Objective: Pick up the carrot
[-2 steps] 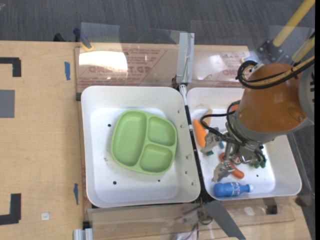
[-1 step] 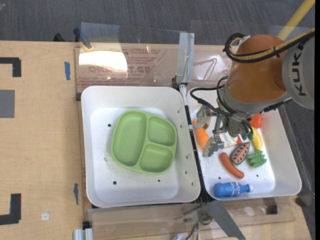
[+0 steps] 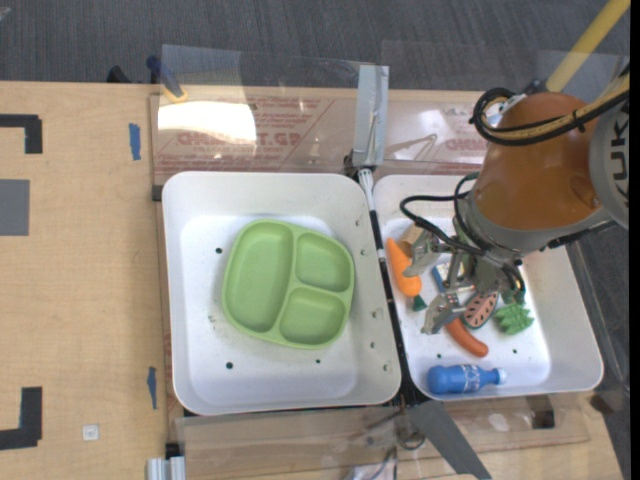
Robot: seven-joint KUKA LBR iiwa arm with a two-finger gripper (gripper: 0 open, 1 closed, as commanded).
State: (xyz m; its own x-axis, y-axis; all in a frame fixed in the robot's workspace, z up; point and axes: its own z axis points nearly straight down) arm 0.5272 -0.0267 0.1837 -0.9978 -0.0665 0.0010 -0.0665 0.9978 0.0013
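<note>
Orange carrot (image 3: 402,266), short and tapered, lying in the right bin (image 3: 570,353) near its left wall, slightly tilted. Gripper (image 3: 447,303) hanging just beside, to the carrot's right, over the bin's middle; fingers spread, nothing between them. Crowded close by: a red-orange sausage-like piece (image 3: 467,339), a watermelon slice (image 3: 483,309), a green leafy toy (image 3: 516,318), a blue bottle (image 3: 463,378) lying near the front wall. In the left bin (image 3: 190,268), a green divided plate (image 3: 288,284).
</note>
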